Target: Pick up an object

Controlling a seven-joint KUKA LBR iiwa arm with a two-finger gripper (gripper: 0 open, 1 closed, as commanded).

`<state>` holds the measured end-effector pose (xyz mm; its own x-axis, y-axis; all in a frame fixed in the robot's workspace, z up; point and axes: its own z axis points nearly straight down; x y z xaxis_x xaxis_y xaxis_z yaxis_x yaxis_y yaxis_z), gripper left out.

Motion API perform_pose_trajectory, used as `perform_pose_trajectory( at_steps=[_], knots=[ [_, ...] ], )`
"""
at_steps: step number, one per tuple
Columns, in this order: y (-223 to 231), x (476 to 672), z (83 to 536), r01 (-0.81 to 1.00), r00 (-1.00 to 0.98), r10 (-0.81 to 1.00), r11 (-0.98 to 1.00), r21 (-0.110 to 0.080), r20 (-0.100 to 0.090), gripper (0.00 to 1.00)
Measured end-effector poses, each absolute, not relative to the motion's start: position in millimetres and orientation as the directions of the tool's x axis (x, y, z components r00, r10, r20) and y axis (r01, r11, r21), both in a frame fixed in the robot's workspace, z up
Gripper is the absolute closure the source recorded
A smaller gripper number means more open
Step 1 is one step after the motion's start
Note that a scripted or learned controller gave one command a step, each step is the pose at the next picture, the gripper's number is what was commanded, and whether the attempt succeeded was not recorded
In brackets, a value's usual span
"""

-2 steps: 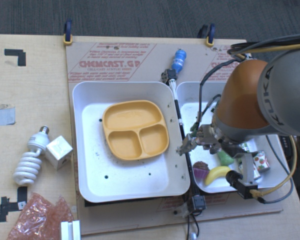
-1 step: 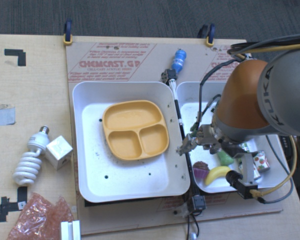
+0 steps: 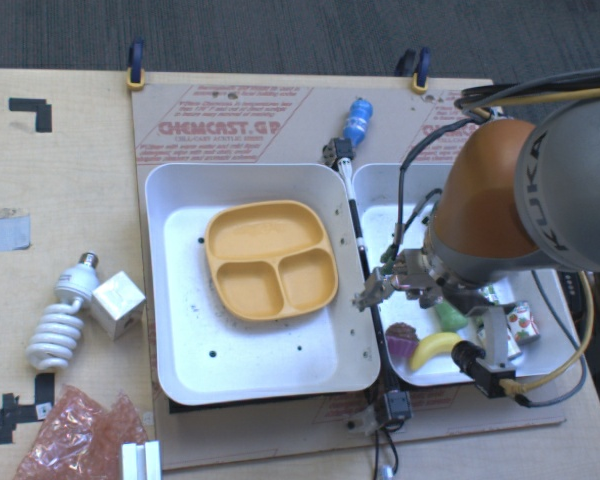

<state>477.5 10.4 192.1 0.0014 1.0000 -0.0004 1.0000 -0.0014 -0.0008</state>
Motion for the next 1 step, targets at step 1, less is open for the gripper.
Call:
perform_pose_trajectory(
  at_steps=[1],
  knots=[
    [10.4, 477.5, 192.1, 1.0, 0.001, 1.0, -0.001, -0.001, 0.0, 0.0]
  ],
)
